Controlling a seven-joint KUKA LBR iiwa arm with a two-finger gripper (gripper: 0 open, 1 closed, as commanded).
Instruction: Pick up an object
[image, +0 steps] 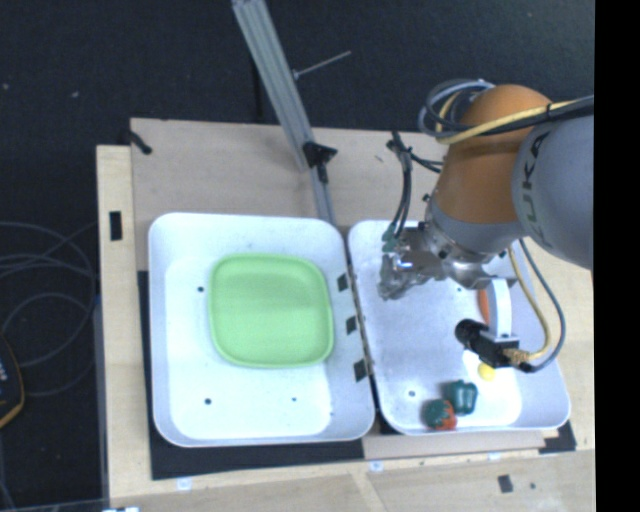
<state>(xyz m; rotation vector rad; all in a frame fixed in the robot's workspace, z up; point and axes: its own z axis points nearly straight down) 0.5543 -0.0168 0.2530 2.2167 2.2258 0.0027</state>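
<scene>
Hovering over the far-left part of the right bin (420, 350), the gripper (393, 280) — open or closed, cannot tell — is hanging well apart from the teal object (463, 396) and green-and-red object (437, 414) lying side by side by that bin's near wall.

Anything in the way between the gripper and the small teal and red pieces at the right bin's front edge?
Nothing visible. The gripper hangs over the right bin, near its left wall; only bare white floor lies between it and the teal piece and the green-red piece.
</scene>
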